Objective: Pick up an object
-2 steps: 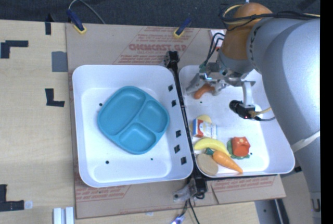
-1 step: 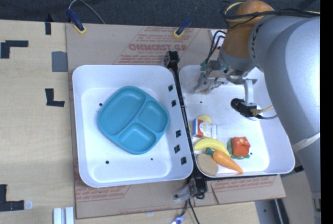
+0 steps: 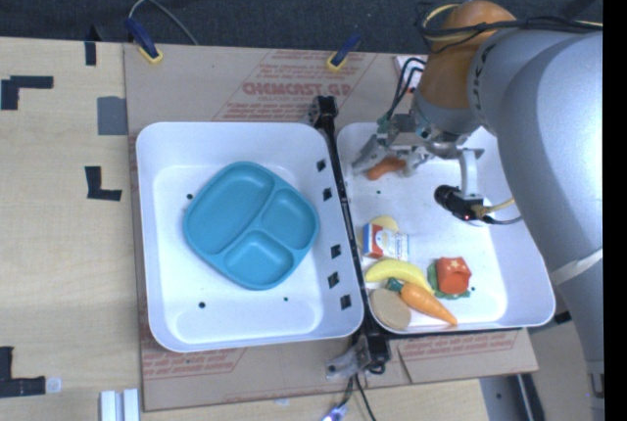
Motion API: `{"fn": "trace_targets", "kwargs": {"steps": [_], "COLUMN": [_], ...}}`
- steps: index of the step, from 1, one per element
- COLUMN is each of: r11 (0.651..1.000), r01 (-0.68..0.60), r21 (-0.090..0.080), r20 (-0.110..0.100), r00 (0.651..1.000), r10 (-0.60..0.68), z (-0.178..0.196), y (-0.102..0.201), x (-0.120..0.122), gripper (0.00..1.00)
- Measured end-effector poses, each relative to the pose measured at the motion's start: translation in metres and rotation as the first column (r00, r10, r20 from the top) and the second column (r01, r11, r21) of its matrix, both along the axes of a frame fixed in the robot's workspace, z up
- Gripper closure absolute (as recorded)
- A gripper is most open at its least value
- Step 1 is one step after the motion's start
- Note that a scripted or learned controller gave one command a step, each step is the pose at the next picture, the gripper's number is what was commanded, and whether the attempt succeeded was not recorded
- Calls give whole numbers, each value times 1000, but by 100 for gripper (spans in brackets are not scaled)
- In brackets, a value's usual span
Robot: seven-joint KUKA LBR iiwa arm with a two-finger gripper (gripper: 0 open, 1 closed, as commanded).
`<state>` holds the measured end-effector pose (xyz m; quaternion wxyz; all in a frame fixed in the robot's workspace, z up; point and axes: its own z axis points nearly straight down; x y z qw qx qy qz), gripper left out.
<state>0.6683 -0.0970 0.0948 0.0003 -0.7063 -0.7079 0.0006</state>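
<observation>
Since the gripper point(image 3: 384, 153) sits low in the right bin's point(image 3: 519, 262) far corner, over a small orange object point(image 3: 384, 167), finger state: cannot tell. Looks light, rigid, probably slick plastic; grip across its narrow middle.

Two bins sat side by side on the counter point(image 3: 59, 243). The left bin point(image 3: 162, 311) held a divided plate point(image 3: 251, 224) near its centre. In the right bin point(image 3: 519, 297), a toy carrot point(image 3: 427, 301), a banana point(image 3: 395, 270), a tomato-like toy point(image 3: 452, 275) and a round flat piece point(image 3: 391, 311) clustered at the front, the carrot lying before the banana. A small carton point(image 3: 381, 239) lay just behind the banana. The claw point(image 3: 392, 155) hung over the bin's rear left part, above a small item point(image 3: 384, 167) there. The arm point(image 3: 549, 106) entered from the right.
</observation>
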Motion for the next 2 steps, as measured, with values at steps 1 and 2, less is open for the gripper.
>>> {"fn": "trace_targets", "kwargs": {"steps": [1, 2], "r11": [1000, 1000], "r01": [1, 1], "r21": [0, -1], "r20": [-1, -1], "r00": [1000, 1000], "r10": [-1, -1], "z": [-3, -10], "y": [0, -2], "x": [0, 0], "gripper": [0, 0]}}
